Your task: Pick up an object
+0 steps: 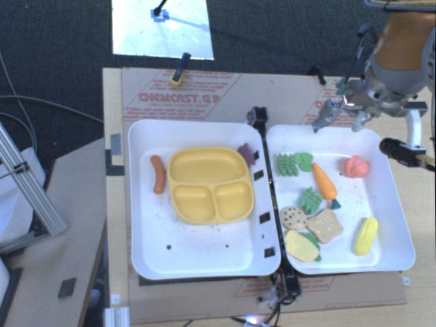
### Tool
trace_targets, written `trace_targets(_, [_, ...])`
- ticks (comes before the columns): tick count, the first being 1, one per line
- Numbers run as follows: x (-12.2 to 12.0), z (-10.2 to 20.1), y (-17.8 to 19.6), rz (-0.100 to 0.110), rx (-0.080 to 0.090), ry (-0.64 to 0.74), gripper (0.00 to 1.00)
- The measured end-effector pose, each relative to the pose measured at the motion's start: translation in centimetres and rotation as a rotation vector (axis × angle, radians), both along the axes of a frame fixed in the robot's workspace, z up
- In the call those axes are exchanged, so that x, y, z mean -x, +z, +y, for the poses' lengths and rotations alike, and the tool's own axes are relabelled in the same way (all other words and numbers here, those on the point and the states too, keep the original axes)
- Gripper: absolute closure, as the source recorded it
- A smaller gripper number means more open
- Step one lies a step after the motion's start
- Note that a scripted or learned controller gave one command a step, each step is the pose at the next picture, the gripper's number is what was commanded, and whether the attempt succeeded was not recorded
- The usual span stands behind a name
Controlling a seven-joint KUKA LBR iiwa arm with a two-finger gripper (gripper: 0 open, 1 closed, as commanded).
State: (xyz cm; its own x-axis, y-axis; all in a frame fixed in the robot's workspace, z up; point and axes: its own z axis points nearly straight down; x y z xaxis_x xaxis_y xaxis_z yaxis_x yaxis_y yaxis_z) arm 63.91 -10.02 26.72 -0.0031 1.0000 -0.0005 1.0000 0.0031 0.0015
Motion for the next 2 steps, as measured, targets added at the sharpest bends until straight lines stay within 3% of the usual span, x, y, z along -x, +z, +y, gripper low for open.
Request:
trace_targets(1, [5.2, -5.2, -17.0, 0.016, -0.001, -0.008, 0.0])
trace_targets(2, [4.5, -4.9, -15.0, -0.003, 0.001, -0.001, 1.0])
